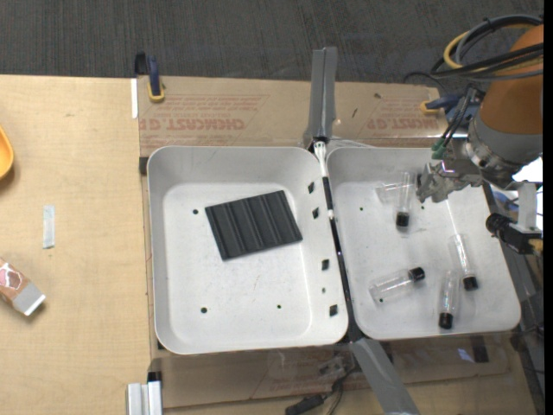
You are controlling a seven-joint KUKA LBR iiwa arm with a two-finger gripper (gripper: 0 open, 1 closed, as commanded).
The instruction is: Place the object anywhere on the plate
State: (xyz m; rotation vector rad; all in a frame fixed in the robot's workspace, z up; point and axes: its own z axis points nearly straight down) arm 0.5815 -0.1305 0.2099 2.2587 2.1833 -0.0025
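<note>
Gripper (429,187) (finger state: can't tell) over right bin (363,258), near vial (399,199).

A light wooden bench (69,145) stands before dark grey carpet floor (216,15).

dark grey ribbed plate (254,223); white bins (173,232); 4 clear black-capped vials (397,284).
</note>
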